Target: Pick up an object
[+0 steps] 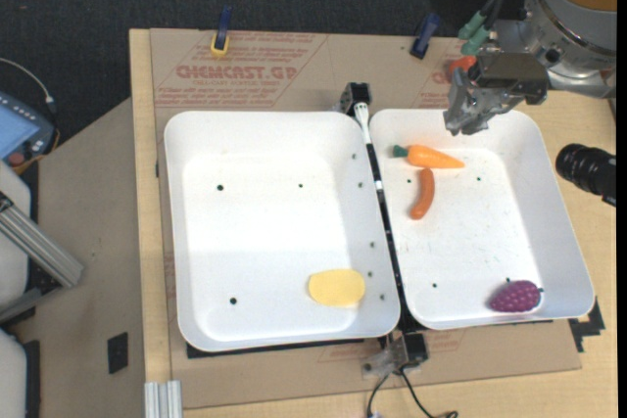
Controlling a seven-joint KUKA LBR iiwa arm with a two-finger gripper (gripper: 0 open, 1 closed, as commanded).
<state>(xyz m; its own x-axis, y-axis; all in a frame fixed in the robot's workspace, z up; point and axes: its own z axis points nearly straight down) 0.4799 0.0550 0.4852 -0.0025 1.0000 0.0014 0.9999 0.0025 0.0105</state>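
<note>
Nearest to the camera, at the front edge of the desk [98, 240], two things lie close to the front rims of the bins. A flat yellow piece [336, 288] rests in the left bin [196, 210], near its front right corner. A purple bunch of grapes [514, 296] sits in the front right corner of the right bin [563, 240].

Further back, in the right bin, an orange-red sausage [422, 194] lies almost lengthwise, close to the left wall. Just behind it is a carrot [432, 157] with a green end, lying crosswise; its underside is just beside the top end of the sausage, perhaps touching it.

Behind the carrot, the end effector [468, 120] hangs over the back part of the right bin, near the rim. Its fingers point down, and nothing is seen between them. How far they are open cannot be told from this angle. The grey arm [573, 24] reaches in from the right.
</note>
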